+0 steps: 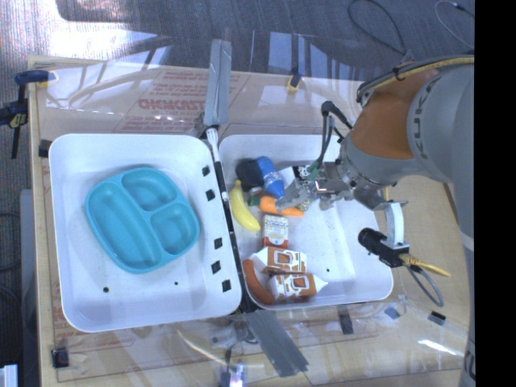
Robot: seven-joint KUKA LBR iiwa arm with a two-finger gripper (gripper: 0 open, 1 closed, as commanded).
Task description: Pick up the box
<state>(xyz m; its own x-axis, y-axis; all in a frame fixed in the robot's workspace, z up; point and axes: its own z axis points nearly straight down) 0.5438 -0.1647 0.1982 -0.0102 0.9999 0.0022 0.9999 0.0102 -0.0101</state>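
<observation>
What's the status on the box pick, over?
Two-finger gripper low in right white bin, over the clutter near blue bottle. White-and-orange carton box lying free mid-bin. Yellow banana and orange carrot crowd it.

We see a turquoise tray point(143, 218) in a white bin point(72, 297), a yellow banana point(243, 208), an orange-banded grey arm point(419, 123).

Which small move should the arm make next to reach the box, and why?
Probably shift the tool toward the bin's near end and lower it: it hovers by the bottle, while the box lies further down by the sausage.
</observation>
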